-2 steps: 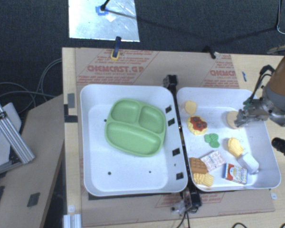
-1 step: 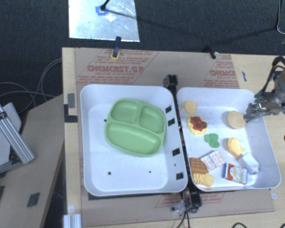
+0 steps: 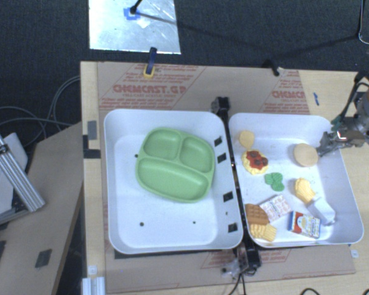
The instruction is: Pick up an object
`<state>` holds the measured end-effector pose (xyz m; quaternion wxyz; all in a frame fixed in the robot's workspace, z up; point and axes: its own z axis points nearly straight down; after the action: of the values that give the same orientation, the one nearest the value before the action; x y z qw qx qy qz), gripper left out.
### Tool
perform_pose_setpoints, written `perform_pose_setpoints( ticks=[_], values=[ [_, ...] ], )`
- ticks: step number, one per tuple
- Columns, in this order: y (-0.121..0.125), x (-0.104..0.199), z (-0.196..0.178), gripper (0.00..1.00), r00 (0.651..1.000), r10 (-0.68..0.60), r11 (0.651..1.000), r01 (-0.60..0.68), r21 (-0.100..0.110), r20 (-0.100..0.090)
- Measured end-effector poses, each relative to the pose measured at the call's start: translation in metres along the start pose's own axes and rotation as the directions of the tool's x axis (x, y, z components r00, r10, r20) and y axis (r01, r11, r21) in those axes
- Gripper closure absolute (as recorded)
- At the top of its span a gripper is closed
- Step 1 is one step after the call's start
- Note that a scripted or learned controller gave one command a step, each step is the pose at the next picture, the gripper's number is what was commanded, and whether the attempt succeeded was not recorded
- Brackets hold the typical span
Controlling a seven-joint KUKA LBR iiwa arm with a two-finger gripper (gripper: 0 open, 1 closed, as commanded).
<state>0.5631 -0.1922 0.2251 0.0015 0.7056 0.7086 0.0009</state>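
The right bin (image 3: 350,208) holds several toy foods. A beige bun (image 3: 305,155) lies near its far right side, with a pizza piece (image 3: 256,161), a small yellow round piece (image 3: 246,139) and a green piece (image 3: 273,180) to its left. Toward the front are a yellow piece (image 3: 304,190), brown waffles (image 3: 258,220), a red-and-white packet (image 3: 275,208) and a small carton (image 3: 305,225). My gripper (image 3: 327,144) hangs low over the bin's right rim, just right of the bun. Nothing is visibly held.
The left bin (image 3: 120,226) holds a green divided plate (image 3: 174,164). Black clips line the wall between the two bins (image 3: 229,177). The arm (image 3: 364,118) comes in over the right edge. A metal sheet (image 3: 134,17) lies beyond the bench.
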Motion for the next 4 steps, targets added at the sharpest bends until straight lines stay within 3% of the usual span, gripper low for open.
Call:
perform_pose_setpoints(
  ticks=[2, 4],
  values=[
    [-0.002, 0.106, -0.003, 1.0, 1.0, -0.006, 1.0, 0.006, 0.002, -0.003],
    [-0.03, 0.212, -0.009, 1.0, 1.0, -0.006, 1.0, 0.006, 0.004, -0.004]
  ],
)
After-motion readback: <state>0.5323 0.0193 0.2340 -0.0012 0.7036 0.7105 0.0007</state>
